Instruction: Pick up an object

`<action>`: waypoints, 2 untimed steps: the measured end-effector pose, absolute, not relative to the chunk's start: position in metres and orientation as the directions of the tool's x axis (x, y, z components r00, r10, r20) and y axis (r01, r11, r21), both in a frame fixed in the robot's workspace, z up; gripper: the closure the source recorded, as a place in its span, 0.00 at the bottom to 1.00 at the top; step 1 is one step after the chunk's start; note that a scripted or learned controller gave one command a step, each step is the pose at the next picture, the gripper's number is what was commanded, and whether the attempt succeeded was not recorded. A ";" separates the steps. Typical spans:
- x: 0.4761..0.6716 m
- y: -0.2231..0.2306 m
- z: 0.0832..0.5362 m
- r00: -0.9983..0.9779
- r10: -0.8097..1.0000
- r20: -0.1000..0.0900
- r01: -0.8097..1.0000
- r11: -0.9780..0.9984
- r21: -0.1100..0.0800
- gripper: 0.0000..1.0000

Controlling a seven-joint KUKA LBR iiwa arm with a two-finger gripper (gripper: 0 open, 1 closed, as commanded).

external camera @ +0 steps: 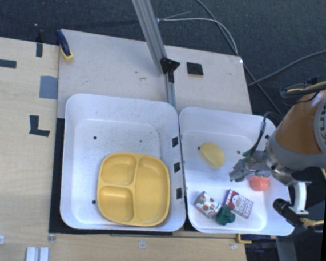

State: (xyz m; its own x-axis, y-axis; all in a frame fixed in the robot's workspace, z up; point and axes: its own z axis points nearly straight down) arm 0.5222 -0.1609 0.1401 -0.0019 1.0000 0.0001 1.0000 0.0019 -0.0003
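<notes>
We read the scene from the near rim of the bench outward.

In the right-hand shallow white plastic bin (194,120), three items lie near the front wall: a small dark green toy (225,217) at the near edge, a small red-and-white printed carton (206,204) touching it at 10 o'clock, and a flat red-and-white packet (239,203) just beside it at 1 o'clock.

The two-finger gripper (240,171) sits low over this bin, farther back. We cannot tell how its fingers are set, and we see nothing between them.

The deciding relation: a small orange-red block (259,183) lies just beside the gripper at 4 o'clock, partly under the wrist. A pale yellow rounded lump (212,154) lies near at 10 o'clock, its long axis running roughly from 10 to 4 o'clock. We judge either a candidate for pickup; the block is nearer.

The left-hand shallow white plastic bin (77,107) holds a yellow three-compartment plastic plate (134,188), its compartments bare.
</notes>
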 end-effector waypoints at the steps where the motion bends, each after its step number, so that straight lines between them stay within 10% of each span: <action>1: 0.517 -0.165 0.199 -0.002 1.000 -0.001 1.000 0.002 0.001 1.00; 2: 0.525 -0.169 0.245 -0.002 1.000 -0.001 1.000 0.002 0.002 1.00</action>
